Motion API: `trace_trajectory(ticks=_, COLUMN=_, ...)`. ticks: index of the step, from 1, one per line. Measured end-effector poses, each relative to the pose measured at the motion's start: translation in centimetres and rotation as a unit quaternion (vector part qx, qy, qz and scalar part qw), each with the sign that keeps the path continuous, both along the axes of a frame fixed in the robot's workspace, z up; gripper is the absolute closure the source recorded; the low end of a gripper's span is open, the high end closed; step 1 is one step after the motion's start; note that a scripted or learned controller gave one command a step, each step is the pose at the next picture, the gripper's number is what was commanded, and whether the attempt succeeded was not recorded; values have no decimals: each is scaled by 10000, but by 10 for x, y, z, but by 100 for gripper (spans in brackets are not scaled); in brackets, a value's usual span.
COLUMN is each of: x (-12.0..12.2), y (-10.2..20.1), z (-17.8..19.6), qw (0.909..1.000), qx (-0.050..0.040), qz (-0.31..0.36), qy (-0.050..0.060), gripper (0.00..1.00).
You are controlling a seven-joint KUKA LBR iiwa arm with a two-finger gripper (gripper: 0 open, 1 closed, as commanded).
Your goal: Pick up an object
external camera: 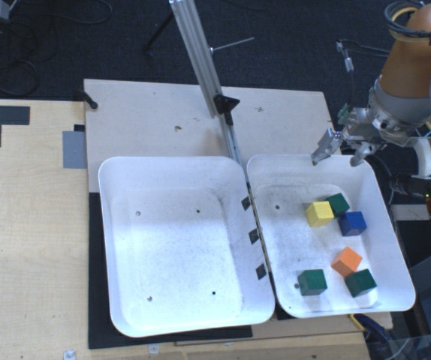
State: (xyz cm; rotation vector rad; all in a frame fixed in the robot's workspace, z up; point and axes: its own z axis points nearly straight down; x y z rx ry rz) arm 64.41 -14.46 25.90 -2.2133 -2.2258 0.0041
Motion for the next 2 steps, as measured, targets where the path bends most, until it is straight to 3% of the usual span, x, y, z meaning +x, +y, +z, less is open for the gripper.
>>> trace_trajectory(ticks=1, x=17, y=-56, z=-140, qw=10000, qx=6, qz=-35, qy=36, gripper=0)
trace_trajectory(ticks=2, x=-16, y=-65, z=-170, qw=10000, qx=7, qz=-35, qy=10, gripper=0)
